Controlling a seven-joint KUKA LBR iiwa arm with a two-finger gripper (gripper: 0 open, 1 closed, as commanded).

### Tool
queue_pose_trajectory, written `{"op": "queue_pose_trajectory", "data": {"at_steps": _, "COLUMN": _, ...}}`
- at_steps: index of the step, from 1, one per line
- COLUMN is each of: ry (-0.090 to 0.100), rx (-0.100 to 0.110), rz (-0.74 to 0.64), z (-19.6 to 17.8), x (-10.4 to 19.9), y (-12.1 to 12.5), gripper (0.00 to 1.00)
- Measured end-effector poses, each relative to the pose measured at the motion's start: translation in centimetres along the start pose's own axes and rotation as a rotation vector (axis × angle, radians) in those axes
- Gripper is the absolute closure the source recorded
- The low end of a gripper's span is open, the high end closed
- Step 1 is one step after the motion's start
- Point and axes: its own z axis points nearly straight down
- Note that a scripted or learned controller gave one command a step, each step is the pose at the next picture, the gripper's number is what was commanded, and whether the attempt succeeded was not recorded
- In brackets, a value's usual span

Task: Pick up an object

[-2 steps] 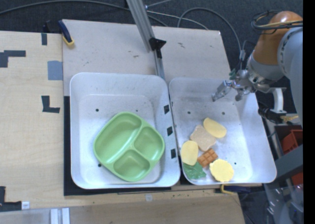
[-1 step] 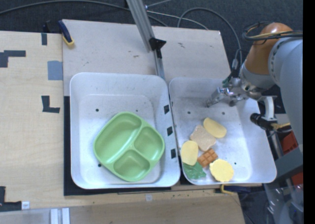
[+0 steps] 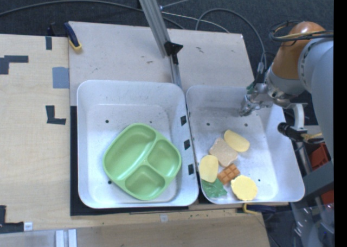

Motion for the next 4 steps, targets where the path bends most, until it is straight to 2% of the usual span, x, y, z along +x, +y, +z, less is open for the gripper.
{"op": "queue_pose_trajectory", "data": {"at_steps": 1, "ry": 0.002, "rx": -0.004, "rz": 0.003, "z": -4.3, "x": -0.2, "y": 0.0, "gripper": 1.00}}
{"op": "queue_pose_trajectory", "data": {"at_steps": 3, "ry": 0.001, "rx": -0.006, "rz": 0.002, "z": -15.9, "x": 0.3, "y": -0.1, "gripper": 1.00}}
{"op": "queue_pose_trajectory", "data": {"at_steps": 4, "ry": 0.003, "rx": 0.001, "rz": -0.001, "z": -14.6, "x": 5.6, "y": -0.4, "gripper": 1.00}}
